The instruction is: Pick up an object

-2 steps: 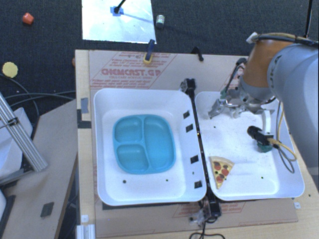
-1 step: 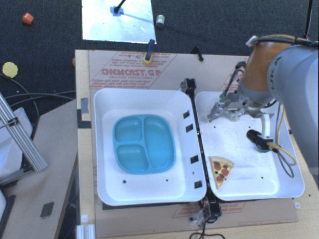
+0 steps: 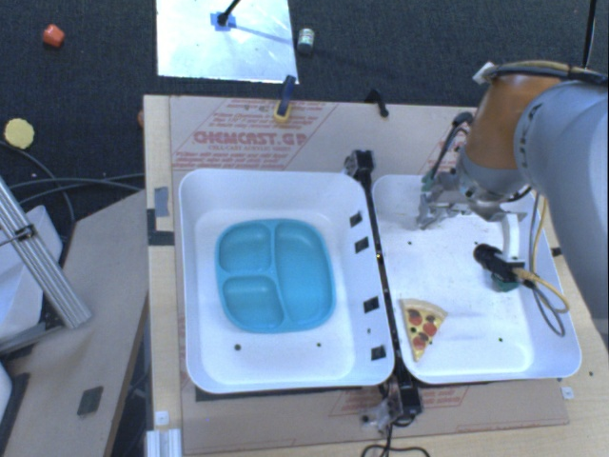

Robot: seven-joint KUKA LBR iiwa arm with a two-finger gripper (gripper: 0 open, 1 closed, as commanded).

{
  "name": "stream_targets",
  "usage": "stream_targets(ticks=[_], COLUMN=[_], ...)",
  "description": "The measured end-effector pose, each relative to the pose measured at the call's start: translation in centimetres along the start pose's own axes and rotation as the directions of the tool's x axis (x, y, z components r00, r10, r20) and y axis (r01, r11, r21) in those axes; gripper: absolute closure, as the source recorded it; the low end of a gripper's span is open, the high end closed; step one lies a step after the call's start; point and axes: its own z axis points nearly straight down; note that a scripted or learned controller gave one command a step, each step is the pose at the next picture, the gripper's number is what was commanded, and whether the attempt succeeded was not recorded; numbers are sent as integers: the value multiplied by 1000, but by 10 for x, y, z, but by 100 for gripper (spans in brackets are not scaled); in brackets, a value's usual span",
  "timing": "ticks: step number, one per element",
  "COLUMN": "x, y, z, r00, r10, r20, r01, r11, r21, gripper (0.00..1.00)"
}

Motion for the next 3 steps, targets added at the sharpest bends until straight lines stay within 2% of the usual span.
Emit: stream_targets(ticks=[1, 2, 3], x=[96, 89, 140], y=[-18, -19, -60], z=[-96, -100, -88], r00=[1000, 1000, 1000], r10=[-13, -5, -8], r20=[-4, -1, -2], r01=[13, 5, 8], r11=[1000, 1000, 1000], r21=[-7, -3, 7], gripper=[100, 100, 100])
